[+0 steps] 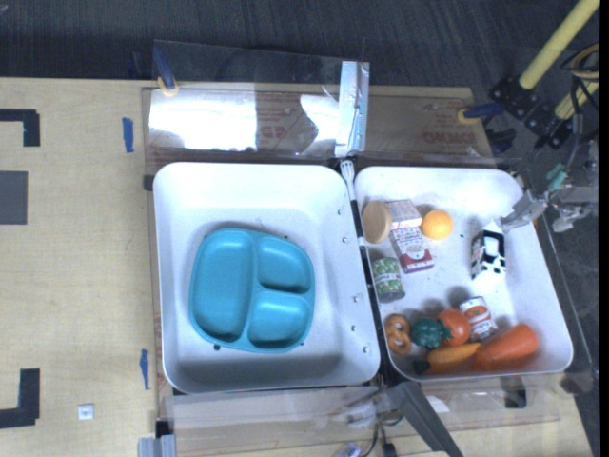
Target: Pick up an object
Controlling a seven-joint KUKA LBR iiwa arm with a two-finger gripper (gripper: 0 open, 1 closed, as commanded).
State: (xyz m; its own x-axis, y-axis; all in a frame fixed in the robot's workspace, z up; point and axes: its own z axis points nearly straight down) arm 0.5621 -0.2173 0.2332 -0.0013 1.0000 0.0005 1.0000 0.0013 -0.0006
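Two white bins sit side by side on the table [76, 255]: the left bin [181, 198] holds one blue three-compartment plate [252, 288]. The right bin [542, 284] holds toy food: one orange ball [437, 225], one carrot [506, 345], one banana [453, 355], two small cartons [410, 237], one black-and-white cow figure [488, 253]. The end effector [533, 203] hangs at that bin's far right corner; its opening I cannot tell.

No legible text anywhere. Faint reddish print on the clear panel [276, 122] behind the bins, too blurred to read. Small labels on the red-and-white carton [412, 248], the green packet [387, 279] and the can [478, 315], all too small to make out.
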